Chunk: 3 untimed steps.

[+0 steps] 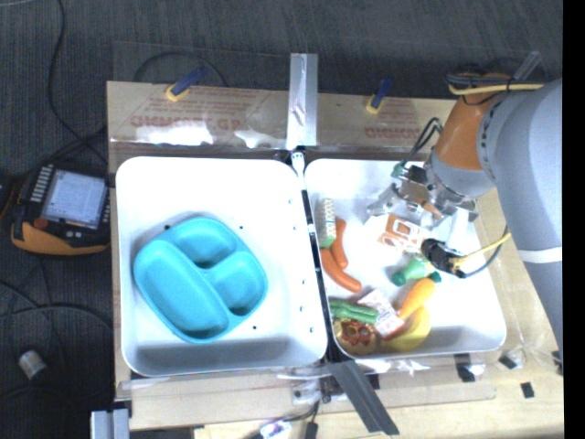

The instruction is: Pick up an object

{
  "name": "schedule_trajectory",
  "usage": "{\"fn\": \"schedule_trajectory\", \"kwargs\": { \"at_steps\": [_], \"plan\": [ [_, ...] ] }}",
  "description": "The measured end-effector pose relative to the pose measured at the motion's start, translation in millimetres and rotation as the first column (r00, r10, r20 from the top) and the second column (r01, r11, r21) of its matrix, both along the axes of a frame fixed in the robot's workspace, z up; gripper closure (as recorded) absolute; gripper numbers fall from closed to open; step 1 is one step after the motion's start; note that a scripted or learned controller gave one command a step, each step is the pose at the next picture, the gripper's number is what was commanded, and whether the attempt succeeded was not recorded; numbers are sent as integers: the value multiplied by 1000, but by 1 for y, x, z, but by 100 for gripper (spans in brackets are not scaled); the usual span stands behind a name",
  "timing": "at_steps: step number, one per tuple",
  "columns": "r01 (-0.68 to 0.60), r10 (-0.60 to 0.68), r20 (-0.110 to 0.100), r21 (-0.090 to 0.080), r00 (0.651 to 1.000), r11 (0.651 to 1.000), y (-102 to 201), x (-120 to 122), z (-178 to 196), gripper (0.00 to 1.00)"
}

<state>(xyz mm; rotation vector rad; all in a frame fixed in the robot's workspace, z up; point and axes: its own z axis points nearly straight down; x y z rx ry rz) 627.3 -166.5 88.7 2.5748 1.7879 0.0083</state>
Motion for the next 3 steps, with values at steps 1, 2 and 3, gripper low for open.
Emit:
{"fn": "schedule_trajectory", "kwargs": {
  "at_steps": [1,2,3],
  "plan": [
    [-173,173,-11,0,985,985,3,-18,55,0],
    [-159,159,-10,3,987,987,11,-3,75,0],
    [-207,207,-5,2,978,978,-2,-34,9,0]
  ]
}}
